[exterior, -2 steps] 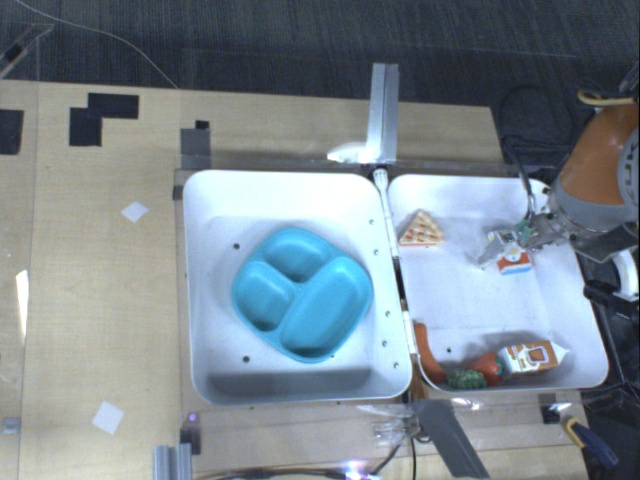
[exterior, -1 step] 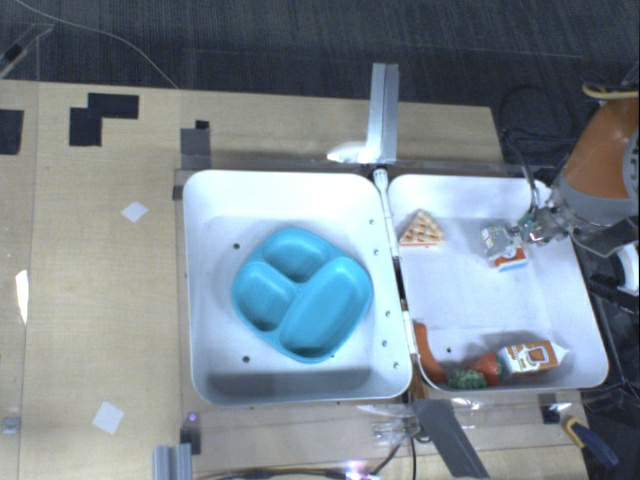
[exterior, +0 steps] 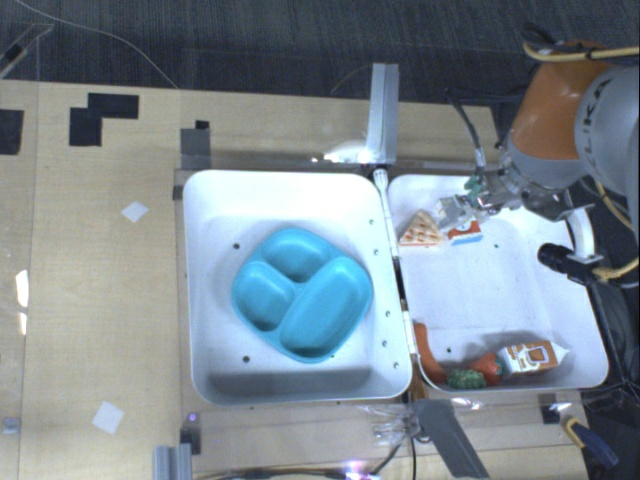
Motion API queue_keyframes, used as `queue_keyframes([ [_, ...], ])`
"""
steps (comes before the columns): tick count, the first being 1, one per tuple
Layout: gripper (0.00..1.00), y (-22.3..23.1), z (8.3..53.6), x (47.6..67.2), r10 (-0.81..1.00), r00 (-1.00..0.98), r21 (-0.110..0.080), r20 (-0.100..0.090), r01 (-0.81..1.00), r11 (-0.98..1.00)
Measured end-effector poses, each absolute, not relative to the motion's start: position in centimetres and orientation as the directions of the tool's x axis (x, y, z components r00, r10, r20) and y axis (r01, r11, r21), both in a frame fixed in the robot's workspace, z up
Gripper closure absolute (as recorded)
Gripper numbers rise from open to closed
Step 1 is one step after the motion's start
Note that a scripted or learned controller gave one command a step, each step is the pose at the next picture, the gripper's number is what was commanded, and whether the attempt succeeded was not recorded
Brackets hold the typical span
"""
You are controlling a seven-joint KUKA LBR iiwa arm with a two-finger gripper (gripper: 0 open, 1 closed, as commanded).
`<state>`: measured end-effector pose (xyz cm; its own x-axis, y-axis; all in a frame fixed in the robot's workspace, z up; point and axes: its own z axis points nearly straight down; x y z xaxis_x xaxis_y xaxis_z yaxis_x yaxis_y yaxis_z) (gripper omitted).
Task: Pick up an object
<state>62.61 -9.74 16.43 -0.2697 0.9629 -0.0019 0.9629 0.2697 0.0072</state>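
Note:
My gripper [exterior: 462, 206] hangs low over the far left part of the right bin [exterior: 520, 288], reaching in from the right. Just below it lies a small red and white item [exterior: 465, 234], partly hidden by the gripper. A tan waffle-like wedge [exterior: 421, 231] lies directly left of that, by the bin's left wall. Along the near edge of the same bin sit a red sausage [exterior: 422, 344], a green broccoli piece [exterior: 464, 377], an orange carrot-like piece [exterior: 487, 364] and a small juice carton [exterior: 528, 357].
The left bin [exterior: 215, 228] holds a blue divided plate [exterior: 302, 292] in its middle. A metal post [exterior: 383, 118] stands behind the wall between the two bins. The bare white floor of the right bin spreads between the gripper and the near-edge items.

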Motion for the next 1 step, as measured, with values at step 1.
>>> queue_keyframes([
  [1,1.0,-6.06,19.36,60.65,0.976,-0.217,0.005,-0.001,0.976,0.217],
])
